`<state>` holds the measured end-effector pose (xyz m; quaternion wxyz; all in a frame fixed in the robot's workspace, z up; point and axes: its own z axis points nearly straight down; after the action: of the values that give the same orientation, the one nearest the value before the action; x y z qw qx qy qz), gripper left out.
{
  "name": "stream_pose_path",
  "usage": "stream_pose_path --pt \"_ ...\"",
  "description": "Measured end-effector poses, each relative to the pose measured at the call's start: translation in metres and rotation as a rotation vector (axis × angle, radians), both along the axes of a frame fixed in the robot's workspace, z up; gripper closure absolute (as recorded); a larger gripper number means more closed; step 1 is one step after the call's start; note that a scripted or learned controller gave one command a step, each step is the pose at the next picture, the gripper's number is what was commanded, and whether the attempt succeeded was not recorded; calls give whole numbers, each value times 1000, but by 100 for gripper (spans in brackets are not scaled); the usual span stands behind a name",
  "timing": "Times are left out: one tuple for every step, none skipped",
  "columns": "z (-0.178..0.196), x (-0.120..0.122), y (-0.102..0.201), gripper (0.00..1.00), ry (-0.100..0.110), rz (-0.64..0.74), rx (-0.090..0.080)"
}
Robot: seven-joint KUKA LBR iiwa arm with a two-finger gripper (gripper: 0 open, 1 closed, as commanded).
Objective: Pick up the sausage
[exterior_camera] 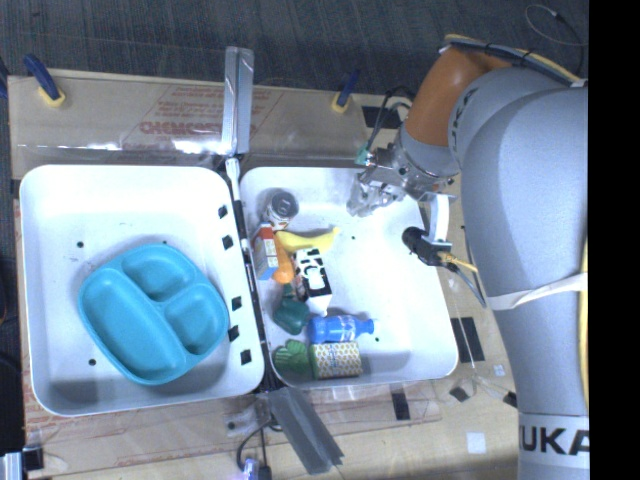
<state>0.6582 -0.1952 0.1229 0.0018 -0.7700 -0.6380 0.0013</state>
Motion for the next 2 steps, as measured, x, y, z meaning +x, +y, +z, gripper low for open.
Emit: stream_pose_path --pt "0 0 1 0 1 1 0" --pt "7 -10 54 0 0 -93 0"
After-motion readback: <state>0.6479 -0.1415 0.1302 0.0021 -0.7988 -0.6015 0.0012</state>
